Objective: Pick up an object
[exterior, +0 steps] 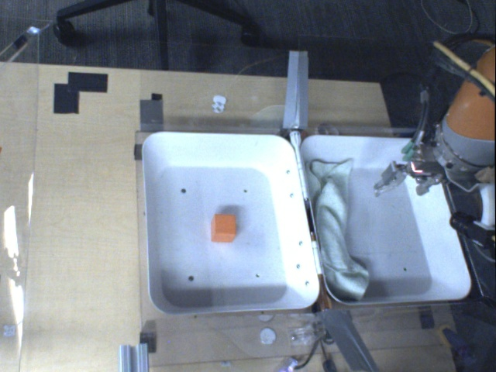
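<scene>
On the pale wooden desk (77,208), the left shallow white plastic bin (167,285) holds a small orange cube (224,228) near its middle. In the right white bin (434,285), a crumpled pale green cloth (335,231) lies along the wall nearest the cube's bin. Right of the cloth, the tool (403,178) hangs over the bin with fingers spread, holding nothing, well apart from the cube.

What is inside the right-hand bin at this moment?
A crumpled pale cloth lies along the right bin's left wall, from its far corner toward the near edge. The end effector hangs above the bin's far right part. Anything beneath the cloth is covered.
</scene>
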Controlling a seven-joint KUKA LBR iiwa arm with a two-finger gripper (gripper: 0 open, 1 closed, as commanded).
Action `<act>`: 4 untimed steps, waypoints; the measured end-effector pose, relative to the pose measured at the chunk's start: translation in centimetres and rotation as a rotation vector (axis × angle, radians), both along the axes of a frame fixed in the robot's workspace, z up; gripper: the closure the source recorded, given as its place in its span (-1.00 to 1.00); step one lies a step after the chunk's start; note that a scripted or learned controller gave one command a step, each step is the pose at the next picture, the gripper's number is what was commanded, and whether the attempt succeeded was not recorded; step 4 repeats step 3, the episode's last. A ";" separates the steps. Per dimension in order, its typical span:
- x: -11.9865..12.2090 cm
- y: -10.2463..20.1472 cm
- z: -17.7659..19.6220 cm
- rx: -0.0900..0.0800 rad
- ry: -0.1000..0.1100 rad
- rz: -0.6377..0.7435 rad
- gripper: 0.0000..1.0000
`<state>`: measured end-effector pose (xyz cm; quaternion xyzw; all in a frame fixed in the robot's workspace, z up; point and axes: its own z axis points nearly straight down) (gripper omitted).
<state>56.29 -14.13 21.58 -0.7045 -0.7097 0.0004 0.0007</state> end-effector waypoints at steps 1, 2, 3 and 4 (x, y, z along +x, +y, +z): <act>3.9 -3.5 -12.2 -0.001 -0.006 0.109 -1.00; 4.2 -3.4 -11.2 0.000 -0.008 0.112 1.00; 3.5 -0.9 -1.9 -0.001 -0.005 0.305 1.00; 3.5 -0.9 -1.9 -0.001 -0.005 0.305 1.00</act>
